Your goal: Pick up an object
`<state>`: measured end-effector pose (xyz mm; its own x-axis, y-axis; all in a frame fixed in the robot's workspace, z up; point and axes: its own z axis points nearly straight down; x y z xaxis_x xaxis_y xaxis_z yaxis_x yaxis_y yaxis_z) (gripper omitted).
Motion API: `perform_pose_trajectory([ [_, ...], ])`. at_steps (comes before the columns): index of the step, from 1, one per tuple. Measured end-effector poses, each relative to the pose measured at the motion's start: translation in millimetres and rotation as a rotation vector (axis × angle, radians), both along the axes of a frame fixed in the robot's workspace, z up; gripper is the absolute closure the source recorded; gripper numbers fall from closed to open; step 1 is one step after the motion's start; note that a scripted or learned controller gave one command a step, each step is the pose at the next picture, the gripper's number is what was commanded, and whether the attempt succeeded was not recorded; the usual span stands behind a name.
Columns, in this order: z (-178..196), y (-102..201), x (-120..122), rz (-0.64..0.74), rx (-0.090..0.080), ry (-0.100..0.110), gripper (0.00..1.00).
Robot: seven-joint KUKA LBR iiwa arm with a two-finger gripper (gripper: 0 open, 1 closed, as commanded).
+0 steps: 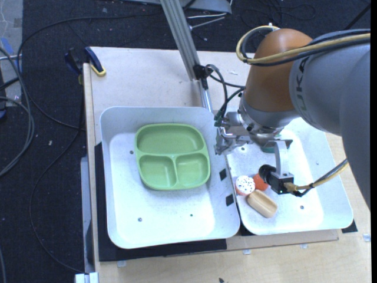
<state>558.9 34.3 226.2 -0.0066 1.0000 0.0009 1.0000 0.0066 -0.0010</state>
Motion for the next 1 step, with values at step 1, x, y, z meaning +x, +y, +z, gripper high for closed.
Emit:
perform_pose_trajectory([
  [1, 10.4, 57.6, -10.2, 0.002, 0.000, -0.002, 1.00],
])
